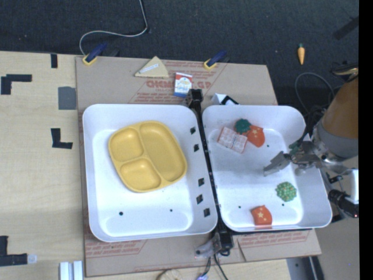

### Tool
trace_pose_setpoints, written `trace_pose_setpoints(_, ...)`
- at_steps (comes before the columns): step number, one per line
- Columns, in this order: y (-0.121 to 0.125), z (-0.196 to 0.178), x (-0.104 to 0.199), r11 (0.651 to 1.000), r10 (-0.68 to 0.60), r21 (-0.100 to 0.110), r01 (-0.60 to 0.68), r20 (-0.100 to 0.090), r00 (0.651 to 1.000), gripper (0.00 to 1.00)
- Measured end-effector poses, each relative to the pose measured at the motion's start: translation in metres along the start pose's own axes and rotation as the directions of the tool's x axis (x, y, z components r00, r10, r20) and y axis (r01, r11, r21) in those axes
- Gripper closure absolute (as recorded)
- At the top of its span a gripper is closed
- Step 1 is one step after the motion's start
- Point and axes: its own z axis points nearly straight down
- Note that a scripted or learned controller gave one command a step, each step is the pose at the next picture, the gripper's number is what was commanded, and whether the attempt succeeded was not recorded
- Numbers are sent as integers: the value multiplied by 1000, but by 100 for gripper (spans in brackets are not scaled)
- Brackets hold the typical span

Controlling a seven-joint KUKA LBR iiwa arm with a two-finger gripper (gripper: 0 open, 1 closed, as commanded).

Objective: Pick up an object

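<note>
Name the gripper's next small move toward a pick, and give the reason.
Probably shift the gripper toward the green bumpy ball and lower over it: that ball lies nearest in the right bin, apart from the other items, and nothing sits in the jaws.

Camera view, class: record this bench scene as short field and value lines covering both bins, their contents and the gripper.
left bin: holds a yellow divided plate
right bin: holds five small items
far items: green toy, red toy, pinkish block
near items: green ball, red-orange toy
gripper: over right bin, holding nothing
</note>
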Motion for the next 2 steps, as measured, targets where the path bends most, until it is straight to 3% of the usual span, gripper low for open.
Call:
trace_pose_setpoints(1, 90, 37, -42, 1000, -1, 0, 1, 0, 1000, 0)
trace_pose_setpoints(2, 163, 52, 18, 1000, -2, -1, 2, 0, 1000, 0)
